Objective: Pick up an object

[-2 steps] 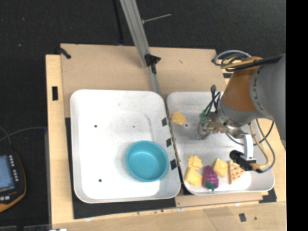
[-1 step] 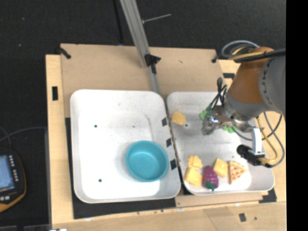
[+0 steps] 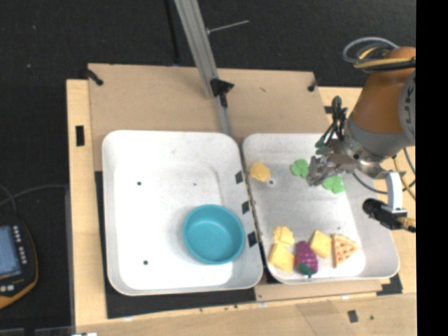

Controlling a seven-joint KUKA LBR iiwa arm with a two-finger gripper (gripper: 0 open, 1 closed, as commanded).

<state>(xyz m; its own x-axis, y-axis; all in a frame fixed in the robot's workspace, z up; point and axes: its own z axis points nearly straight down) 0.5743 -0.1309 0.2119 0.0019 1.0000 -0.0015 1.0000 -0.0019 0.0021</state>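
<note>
Near edge of the right bin (image 3: 371,219): a row of toy food. From the left, two yellow blocks (image 3: 282,249) stacked close together, a purple grape bunch (image 3: 306,257) touching them, a yellow cheese cube (image 3: 320,243), then a pizza slice (image 3: 343,248) nearest the bin's right wall.

Left bin (image 3: 140,159): a teal bowl (image 3: 213,233) sits upright in the near right part, close to the wall shared with the right bin.

Mid right bin: a small yellow piece (image 3: 260,172) lies alone near the left wall, well apart from the near row.

Further back, right bin: a green leafy item (image 3: 301,167) lies on the bin floor, with a second patch of green (image 3: 334,184) showing just right of the gripper (image 3: 318,173). The gripper is low over the green item, between the two green patches. Finger state: cannot tell, dark parts merge against the item.

Arm (image 3: 381,110) enters from the right, orange band above the wrist.

Far side: the tan counter (image 3: 154,100) and a grey slanted pole (image 3: 199,44).
</note>
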